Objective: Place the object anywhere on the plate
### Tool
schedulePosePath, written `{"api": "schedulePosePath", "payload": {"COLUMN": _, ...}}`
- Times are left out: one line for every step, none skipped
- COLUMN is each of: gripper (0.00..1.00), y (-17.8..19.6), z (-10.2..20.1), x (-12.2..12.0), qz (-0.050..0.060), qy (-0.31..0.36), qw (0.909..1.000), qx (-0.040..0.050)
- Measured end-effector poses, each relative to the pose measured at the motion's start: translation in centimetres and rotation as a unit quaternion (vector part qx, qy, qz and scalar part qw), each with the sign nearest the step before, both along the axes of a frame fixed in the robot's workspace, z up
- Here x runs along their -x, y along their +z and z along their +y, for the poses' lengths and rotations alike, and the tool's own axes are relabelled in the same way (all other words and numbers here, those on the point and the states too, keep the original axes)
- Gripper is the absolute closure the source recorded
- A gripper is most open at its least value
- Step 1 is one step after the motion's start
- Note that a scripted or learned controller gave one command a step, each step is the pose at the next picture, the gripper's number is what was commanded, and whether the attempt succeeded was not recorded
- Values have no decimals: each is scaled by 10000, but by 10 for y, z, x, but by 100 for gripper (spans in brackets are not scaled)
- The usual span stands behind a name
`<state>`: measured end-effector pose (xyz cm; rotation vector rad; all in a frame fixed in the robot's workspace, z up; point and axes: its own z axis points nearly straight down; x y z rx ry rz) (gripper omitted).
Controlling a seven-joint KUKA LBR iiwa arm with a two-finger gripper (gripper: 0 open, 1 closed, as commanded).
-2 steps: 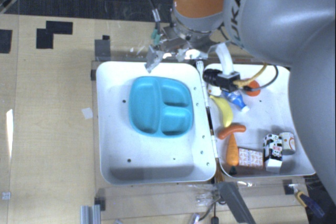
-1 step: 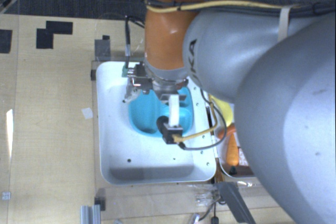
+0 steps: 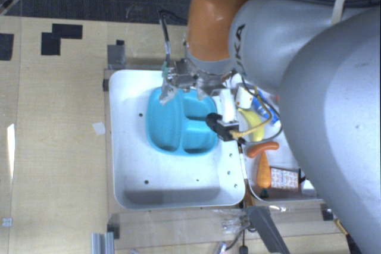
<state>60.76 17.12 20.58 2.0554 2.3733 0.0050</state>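
I see the arm (image 3: pixel 286 62) reaching in from the right, wrist over the far edge of the left bin (image 3: pixel 128 146). The gripper (image 3: pixel 178 83) hangs over the far rim of the blue plate (image 3: pixel 172 128), which lies in that bin toward its right wall. I cannot tell how its fingers stand, nor whether anything sits between them. In the right bin (image 3: pixel 253 190) lie a carrot (image 3: pixel 263 169), a banana (image 3: pixel 253 122) and a brown box (image 3: pixel 284 178), close together.
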Motion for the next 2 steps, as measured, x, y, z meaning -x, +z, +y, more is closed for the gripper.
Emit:
{"api": "schedulePosePath", "payload": {"gripper": 0, "y": -39, "z": -19, "x": 11, "qz": 8, "qy": -464, "qw": 9989, "qx": -4}}
{"api": "schedulePosePath", "payload": {"gripper": 0, "y": 17, "z": 43, "x": 114, "qz": 6, "qy": -43, "qw": 10000, "qx": -6}}
